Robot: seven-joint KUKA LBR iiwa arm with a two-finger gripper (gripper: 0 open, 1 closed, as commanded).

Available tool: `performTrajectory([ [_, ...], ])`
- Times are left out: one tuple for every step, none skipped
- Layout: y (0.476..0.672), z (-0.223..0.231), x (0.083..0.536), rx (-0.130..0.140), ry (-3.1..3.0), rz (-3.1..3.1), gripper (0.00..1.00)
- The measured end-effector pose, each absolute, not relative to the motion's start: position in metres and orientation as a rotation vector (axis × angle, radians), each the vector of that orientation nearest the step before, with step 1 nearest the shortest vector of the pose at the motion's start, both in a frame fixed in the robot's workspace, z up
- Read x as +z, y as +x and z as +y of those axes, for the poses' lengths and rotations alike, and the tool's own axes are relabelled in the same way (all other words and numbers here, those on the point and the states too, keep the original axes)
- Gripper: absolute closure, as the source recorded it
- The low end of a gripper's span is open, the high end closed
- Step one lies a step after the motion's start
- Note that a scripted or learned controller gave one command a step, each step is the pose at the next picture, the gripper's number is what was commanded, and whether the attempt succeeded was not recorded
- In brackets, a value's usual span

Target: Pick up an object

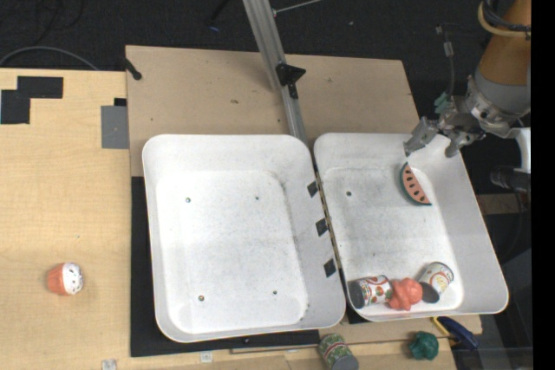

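Note:
A watermelon-slice toy (414,185) lies in the right bin (381,221) near its far right side. Along that bin's front wall sit a small can (373,290), a red toy figure (404,294) and a second can (436,279), close together. My gripper (435,140) hangs over the bin's far right corner, just above and beyond the watermelon slice. Its two fingers are spread open with nothing between them. The grey arm with its orange band rises to the right of it.
The left bin (173,169) lies beside the right one. A metal rail (264,22) slants down to the bins' shared far edge. Outside the bins lie an orange ball (65,279), a can (334,351) and a green toy (424,346).

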State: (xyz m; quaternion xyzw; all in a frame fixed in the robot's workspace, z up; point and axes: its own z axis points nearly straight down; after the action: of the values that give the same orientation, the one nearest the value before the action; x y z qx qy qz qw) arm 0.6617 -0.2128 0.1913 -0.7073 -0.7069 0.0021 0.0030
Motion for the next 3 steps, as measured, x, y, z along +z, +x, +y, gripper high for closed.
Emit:
performTrajectory([
  [0.652,-0.208,0.132,0.007,-2.216,-2.216,0.0],
  [0.651,-0.206,0.089,0.005,-2.215,-2.221,0.0],
  [0.652,-0.206,0.101,0.002,-2.217,-2.224,1.0],
])
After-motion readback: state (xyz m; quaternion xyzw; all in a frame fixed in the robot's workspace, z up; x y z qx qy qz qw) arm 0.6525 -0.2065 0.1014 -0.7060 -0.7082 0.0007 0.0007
